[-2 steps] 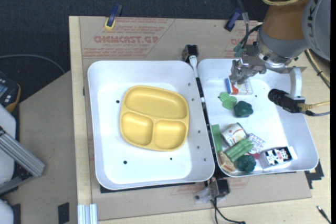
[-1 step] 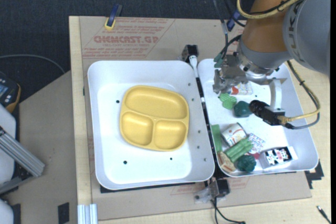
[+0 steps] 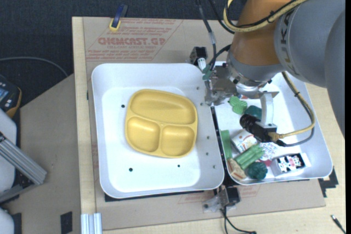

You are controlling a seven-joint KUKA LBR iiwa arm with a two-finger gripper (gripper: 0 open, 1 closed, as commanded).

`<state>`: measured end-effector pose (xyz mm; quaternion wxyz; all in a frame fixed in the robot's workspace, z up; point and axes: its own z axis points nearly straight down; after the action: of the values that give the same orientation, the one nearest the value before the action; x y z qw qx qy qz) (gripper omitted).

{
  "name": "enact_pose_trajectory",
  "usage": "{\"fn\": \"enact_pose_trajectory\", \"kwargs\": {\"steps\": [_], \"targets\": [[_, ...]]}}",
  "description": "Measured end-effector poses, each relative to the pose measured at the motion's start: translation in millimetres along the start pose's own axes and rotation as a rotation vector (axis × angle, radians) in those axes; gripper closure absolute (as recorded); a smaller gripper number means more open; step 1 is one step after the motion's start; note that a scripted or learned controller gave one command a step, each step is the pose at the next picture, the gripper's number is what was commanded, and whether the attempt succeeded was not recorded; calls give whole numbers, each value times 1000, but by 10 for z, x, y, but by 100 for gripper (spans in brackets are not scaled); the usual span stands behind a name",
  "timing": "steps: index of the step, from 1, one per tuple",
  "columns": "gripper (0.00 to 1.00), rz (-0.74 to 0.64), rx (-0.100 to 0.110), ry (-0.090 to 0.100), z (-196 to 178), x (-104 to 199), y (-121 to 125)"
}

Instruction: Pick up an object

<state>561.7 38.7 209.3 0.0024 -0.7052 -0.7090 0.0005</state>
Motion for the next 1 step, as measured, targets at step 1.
{"fn": "enact_pose_trajectory", "kwargs": {"steps": [1], "targets": [[100, 1, -6, -1, -76, 338, -29]]}}
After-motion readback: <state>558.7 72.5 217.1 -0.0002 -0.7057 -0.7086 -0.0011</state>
